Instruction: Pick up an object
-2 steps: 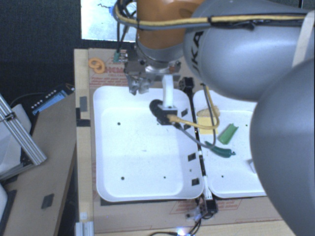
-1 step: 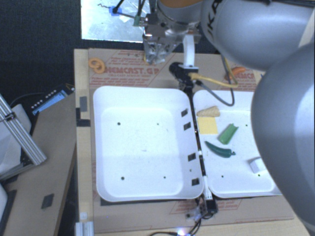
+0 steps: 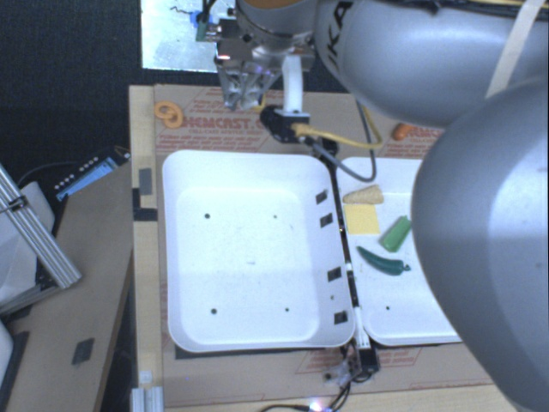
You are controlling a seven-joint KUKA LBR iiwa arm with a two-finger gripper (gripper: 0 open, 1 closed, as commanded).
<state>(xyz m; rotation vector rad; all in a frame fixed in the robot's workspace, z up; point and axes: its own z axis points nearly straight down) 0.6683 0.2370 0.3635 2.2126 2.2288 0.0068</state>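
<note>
Presently: gripper above the bench's far edge, beyond the left bin; finger state cannot be told. Right bin holds a tan wedge, yellow square block, green cylinder, dark green pepper. Orange ring on cardboard, outside bins.

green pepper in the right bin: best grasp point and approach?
Judging from this view, take the green pepper at its thicker middle, coming straight down with the gripper closing across its narrow width. It lies flat and long, slanting down to the right, with bare floor of the right bin on its lower side; the green cylinder sits close above.
</note>
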